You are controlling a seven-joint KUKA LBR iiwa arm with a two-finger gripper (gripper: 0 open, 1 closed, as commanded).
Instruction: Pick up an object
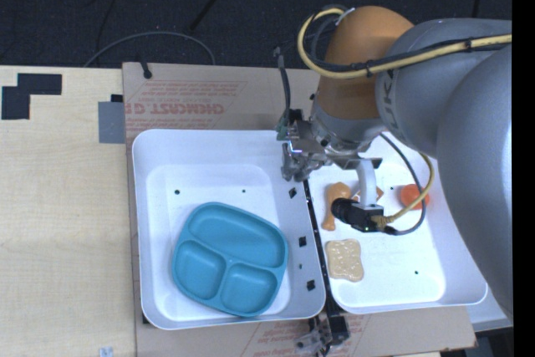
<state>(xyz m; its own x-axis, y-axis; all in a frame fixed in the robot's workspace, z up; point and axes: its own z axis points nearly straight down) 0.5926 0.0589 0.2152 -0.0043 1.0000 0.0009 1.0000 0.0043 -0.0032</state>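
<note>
Grey arm (468,113) reaches in from the right, orange band (364,54) above the wrist. The gripper (294,161) sits low over the divide between the two bins, at the right bin's upper left corner. Open or closed: cannot tell, the wrist blocks it from this angle. Nothing is visibly held.

Left bin (155,180): one blue divided plate (230,257), three compartments, lying flat in the lower middle and slightly rotated.

Right bin (439,284): candidate objects to pick.
- A flat beige toast-like piece (344,260) lies near the left wall, lower half, well below the gripper.
- An orange piece (332,213) is just above the beige one, partly hidden by robot hardware (shape unclear).
- A small red-orange round item (409,196) is further right, near the arm's edge and apart from the other two.

Both bins rest on a cardboard sheet (209,100) with printed lettering, and the sheet lies on the pale wood bench (58,221).
</note>
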